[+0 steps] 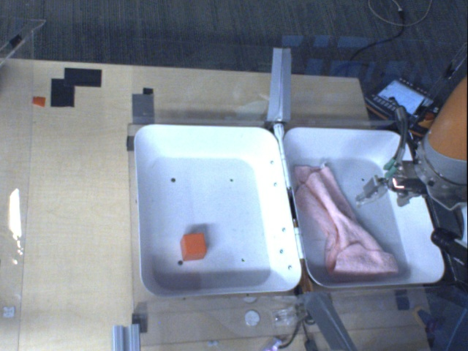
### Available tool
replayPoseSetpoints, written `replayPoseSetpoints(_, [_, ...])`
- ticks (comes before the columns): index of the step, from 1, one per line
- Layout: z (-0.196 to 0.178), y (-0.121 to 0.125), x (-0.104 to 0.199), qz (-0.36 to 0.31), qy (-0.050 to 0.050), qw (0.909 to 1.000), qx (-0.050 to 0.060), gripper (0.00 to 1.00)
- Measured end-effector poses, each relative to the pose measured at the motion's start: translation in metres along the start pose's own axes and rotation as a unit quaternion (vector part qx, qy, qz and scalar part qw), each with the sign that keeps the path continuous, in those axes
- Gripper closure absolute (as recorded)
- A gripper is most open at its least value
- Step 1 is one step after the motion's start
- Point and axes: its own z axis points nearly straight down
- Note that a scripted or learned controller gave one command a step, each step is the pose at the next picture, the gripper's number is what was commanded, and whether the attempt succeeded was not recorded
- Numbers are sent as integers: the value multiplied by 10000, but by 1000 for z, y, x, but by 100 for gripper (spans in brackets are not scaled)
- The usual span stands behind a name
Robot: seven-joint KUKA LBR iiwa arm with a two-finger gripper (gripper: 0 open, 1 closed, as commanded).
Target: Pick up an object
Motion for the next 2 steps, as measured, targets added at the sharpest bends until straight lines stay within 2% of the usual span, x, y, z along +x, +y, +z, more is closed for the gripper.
replayPoseSetpoints(1, [134,-3,23,-643,-6,9979,-30,0])
replayPoseSetpoints(2, [142,106,40,-722,-7,9974,-46,0])
